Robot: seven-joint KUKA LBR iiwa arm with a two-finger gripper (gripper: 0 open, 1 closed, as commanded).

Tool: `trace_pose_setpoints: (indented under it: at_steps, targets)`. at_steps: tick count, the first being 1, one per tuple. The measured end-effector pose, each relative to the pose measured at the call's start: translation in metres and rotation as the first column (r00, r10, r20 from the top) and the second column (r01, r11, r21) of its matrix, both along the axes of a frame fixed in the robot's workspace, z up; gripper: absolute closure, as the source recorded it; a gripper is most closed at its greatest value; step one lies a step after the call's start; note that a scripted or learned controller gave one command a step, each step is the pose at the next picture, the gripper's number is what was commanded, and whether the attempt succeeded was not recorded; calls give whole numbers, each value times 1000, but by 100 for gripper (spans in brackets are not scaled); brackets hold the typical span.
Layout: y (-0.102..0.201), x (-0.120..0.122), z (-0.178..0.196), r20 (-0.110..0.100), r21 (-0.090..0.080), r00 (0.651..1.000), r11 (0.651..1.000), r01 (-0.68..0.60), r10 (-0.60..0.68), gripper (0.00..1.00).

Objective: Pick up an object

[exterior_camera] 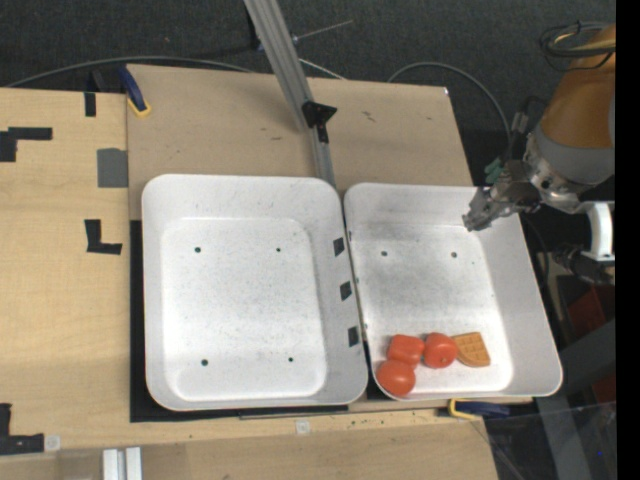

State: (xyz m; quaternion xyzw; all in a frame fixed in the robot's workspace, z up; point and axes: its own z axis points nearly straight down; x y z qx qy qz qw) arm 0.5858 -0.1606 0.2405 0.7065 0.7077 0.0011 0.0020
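The items available to you for picking are three round red tomato-like pieces (411,359) and one flat orange waffle-textured wedge (472,349), all lying in the right-hand shallow white bin (420,258). You will find them clustered at that bin's near edge: two red pieces side by side, touching, the third just in front of and to the left of them, and the orange wedge touching the right-most red piece on its right. All four rest on the bin floor; none is lifted. The left-hand shallow white bin (240,288) sits just beside the right one, their rims meeting along the middle. Your end effector (482,214) is at the far right edge of the right-hand bin, well apart from the cluster, with nothing seen between its tips; whether it is open or closed cannot be told at this resolution. Above it sits the grey arm with its orange band (580,108). Both bins rest on the light wooden bench (220,118), and a grey metal rail (285,58) slants down from the top towards the junction of the bins.
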Motion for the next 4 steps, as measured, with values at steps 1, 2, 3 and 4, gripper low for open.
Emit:
trace_pose_setpoints:
  at_steps: [1, 2, 3, 4]
  targets:
    - [54, -3, -11, -7, 3, 1000, 1000, -4, 4, 100]
    - [109, -4, -17, -7, 3, 1000, 1000, -5, 5, 100]
    - [160, -18, -27, -8, 3, 1000, 1000, -4, 4, 100]
    - [217, -29, -34, -8, 2, 1000, 1000, -5, 5, 100]
